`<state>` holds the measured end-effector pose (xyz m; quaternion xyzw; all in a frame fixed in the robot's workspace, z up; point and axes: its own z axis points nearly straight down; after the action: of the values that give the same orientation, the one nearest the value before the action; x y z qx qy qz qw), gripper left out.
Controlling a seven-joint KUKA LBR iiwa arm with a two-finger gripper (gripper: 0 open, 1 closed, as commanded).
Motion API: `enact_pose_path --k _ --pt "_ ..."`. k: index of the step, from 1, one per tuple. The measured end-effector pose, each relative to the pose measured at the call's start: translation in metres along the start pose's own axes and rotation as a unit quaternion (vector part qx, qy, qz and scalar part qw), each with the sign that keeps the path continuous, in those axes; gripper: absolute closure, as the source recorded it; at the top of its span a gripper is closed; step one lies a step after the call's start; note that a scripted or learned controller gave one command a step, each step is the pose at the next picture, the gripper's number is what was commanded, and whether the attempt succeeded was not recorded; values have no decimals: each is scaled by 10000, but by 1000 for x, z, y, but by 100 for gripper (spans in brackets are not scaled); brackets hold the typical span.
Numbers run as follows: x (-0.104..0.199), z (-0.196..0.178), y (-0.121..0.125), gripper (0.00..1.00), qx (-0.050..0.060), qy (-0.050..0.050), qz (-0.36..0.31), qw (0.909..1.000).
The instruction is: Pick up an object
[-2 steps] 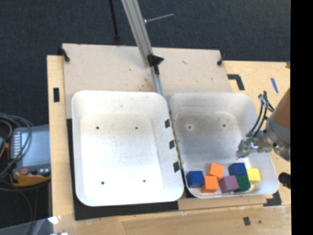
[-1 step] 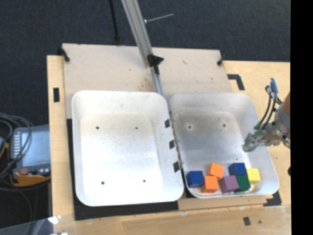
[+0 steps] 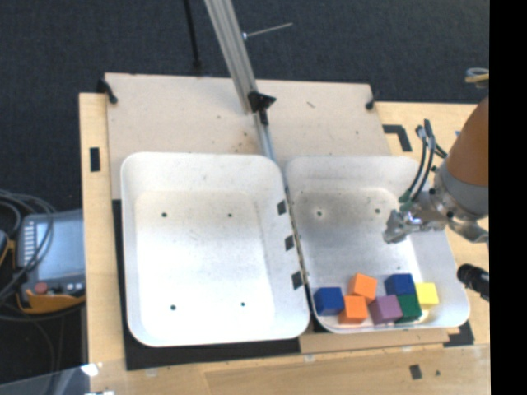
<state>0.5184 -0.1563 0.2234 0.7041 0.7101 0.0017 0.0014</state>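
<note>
Several small coloured blocks lie clustered along the near edge of the right bin (image 3: 346,179): a blue block (image 3: 328,299), two orange blocks (image 3: 364,285) (image 3: 355,307), a purple block (image 3: 384,309), a second blue block (image 3: 400,285), a green block (image 3: 410,306) and a yellow block (image 3: 426,294). My gripper (image 3: 397,229) hangs over the right part of this bin, above and behind the blocks, apart from them. Nothing shows between its tips. The orange band and grey wrist (image 3: 465,167) sit at the right edge.
The left bin (image 3: 136,179) lies beside the right one, with a row of black clips (image 3: 290,241) along the shared wall. A slanted aluminium post (image 3: 235,44) rises behind the bins. A pendant and cables (image 3: 45,257) rest at the far left.
</note>
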Motion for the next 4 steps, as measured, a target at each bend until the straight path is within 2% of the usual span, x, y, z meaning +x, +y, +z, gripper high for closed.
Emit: enact_pose_path --k 1,4 --pt "41 -8 23 100 7 3 4 10000" --pt "185 11 75 100 13 4 7 10000"
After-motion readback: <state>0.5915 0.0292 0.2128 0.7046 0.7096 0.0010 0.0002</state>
